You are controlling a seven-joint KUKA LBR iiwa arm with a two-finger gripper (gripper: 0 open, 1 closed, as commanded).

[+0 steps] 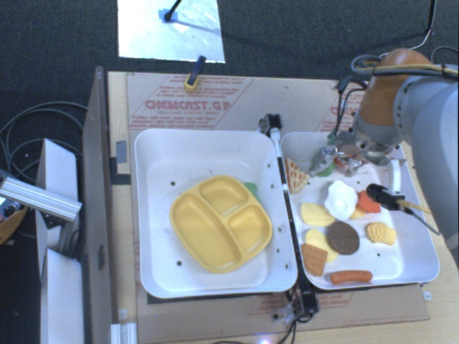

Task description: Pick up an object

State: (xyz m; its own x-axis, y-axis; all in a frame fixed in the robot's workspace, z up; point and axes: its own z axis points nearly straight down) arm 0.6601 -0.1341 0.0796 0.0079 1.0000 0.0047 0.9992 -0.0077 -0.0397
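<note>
From above, we see two white bins side by side on the desk. The left bin carries a yellow divided tray. The right bin holds the toy food we might pick from: a white lump, a brown round patty, a sausage at the near edge, a waffle square, a waffle wedge by the dividing wall, a pale yellow piece and a small ridged yellow piece.

Our claw hangs low over the far part of the right bin, close to a green piece; we cannot tell how it is set.

We judge these pieces light, stiff moulded plastic, smooth and apt to slip or skate away. The flat patty and waffles lie low and offer little edge. The sausage, lying apart from its neighbours, looks the easiest: we would take it across its narrow middle.
</note>
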